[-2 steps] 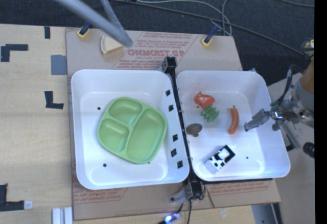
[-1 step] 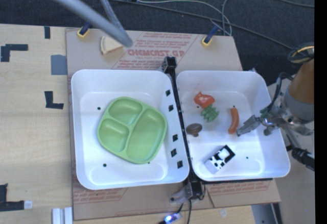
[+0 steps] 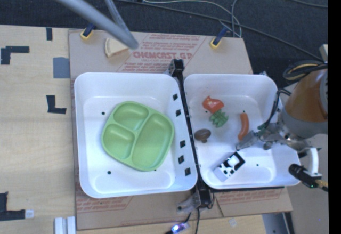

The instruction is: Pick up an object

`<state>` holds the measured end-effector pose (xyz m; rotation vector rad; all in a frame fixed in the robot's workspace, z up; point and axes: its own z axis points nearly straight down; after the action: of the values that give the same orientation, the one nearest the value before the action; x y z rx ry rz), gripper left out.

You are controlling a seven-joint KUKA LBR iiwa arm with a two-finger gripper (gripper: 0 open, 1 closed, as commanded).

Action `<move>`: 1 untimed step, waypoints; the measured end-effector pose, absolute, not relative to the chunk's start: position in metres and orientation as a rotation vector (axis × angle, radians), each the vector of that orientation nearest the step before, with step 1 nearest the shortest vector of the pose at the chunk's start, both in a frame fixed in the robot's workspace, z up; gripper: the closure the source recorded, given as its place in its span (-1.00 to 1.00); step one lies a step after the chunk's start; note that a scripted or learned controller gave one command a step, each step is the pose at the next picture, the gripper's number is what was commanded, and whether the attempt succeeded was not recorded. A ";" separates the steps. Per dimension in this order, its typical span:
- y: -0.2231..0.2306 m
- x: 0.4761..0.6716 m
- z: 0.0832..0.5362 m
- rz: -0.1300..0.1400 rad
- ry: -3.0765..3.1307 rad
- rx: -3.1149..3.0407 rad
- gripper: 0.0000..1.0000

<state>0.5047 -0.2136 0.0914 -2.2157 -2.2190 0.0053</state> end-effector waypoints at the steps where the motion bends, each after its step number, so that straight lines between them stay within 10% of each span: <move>1: -0.214 0.506 0.105 0.002 -2.222 -2.217 1.00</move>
<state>0.5059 -0.2136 0.1047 -2.2166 -2.2219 0.0019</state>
